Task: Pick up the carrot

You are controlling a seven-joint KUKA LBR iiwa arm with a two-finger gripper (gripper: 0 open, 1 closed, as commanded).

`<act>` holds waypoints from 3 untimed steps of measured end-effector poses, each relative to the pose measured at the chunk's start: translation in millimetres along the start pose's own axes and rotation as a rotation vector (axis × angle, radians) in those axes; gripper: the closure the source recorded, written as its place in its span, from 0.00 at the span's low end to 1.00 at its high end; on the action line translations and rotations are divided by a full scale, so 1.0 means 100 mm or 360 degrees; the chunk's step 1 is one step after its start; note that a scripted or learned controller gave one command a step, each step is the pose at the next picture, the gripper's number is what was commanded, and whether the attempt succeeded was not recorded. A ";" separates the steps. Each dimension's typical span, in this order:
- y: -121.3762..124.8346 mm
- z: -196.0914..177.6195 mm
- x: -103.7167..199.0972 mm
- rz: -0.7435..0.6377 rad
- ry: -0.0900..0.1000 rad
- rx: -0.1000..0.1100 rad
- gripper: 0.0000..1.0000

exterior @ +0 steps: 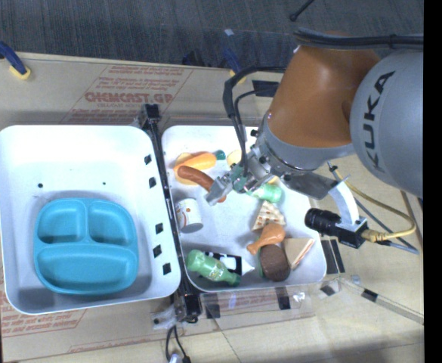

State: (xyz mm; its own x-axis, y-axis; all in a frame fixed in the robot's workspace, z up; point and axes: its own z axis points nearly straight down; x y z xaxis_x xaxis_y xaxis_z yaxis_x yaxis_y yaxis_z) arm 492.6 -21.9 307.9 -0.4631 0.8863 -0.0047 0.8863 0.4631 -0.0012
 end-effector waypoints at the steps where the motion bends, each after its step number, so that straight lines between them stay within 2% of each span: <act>1: 0.71 0.62 -0.02 0.0149 0.0009 0.0012 1.00; 2: 1.35 0.85 -0.37 -0.0576 0.0003 0.0003 1.00; 3: 1.33 0.77 -0.77 -0.0169 0.0001 0.0001 1.00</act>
State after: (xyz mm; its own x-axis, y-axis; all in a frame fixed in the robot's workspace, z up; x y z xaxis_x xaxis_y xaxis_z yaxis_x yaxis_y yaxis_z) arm 646.1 -28.5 231.4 -0.5543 0.8323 -0.0038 0.8323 0.5543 -0.0020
